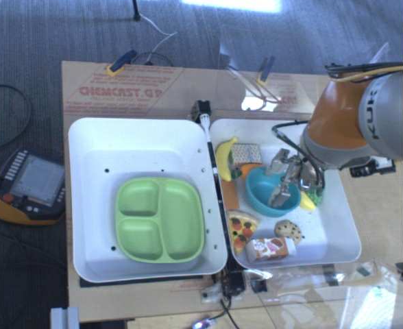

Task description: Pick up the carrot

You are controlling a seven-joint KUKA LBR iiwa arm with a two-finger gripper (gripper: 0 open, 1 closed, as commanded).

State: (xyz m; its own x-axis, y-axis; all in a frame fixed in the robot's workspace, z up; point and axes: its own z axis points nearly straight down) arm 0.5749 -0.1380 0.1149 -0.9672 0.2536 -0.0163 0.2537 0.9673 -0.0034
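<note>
The grey arm with its orange band (pixel 338 118) comes in from the right edge and bends down over the right of the two shallow white plastic bins (pixel 338 242). Its metal two-finger gripper (pixel 282 192) hangs tilted toward the near left, over the right part of a round blue plastic bowl (pixel 264 190). Whether the gripper is released or clenched cannot be told from this angle; nothing is seen between its tips.

The carrot, a flat orange slab-like piece (pixel 229 194), lies on the right bin's floor against its left wall, just left of the blue bowl and directly near-side of a curved yellow banana (pixel 223 158). It is apart from the gripper, with the bowl between them.

Other items in the right bin, one of each: a small speckled square block (pixel 245 155) beside the banana at the far side; a toy pizza slice with red dots (pixel 241 227) just nearer than the carrot; a tan chocolate-chip cookie (pixel 288 230) near the bowl; a small red-and-white carton lying on its side (pixel 269 249) by the near wall; and a yellow-green piece (pixel 310 199) touching the bowl's right rim, too hidden to identify.

The left white bin (pixel 92 149) holds one smooth light-green plastic plate with three compartments (pixel 160 218), lying flat toward the near right.

Both bins sit on a brown board with red lettering (pixel 119 91). A handheld pendant with a grey screen (pixel 29 187) rests on the dark carpet at the far left.
</note>
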